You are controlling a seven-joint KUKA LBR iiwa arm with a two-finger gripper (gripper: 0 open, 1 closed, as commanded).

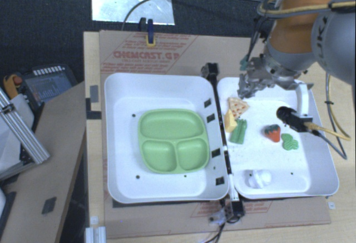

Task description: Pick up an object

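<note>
White plastic bins: two shallow trays sit side by side, the left bin (119, 94) and the right bin (314, 172), so things can be taken from either one.
Green divided plate (169, 142): it lies flat in the middle of the left bin, well apart from the arm.
Grey two-finger gripper (247, 88): it hangs over the far left corner of the right bin, pointing down. Whether it is released or clenched cannot be told, and nothing is seen held in it.
Tan triangular pizza-slice toy (238, 106): it lies just below the gripper and is probably the target, being nearest.
Yellow wedge (230, 121) and green stick-shaped toy (239, 132): they crowd beside the slice against the bin's left wall, which could hamper a clean grasp.
Red fruit toy (272, 133), green leafy toy (290, 142), small white toy (258, 179): these lie further along the right bin, spread apart.
Progress: the pick looks not yet made.
</note>
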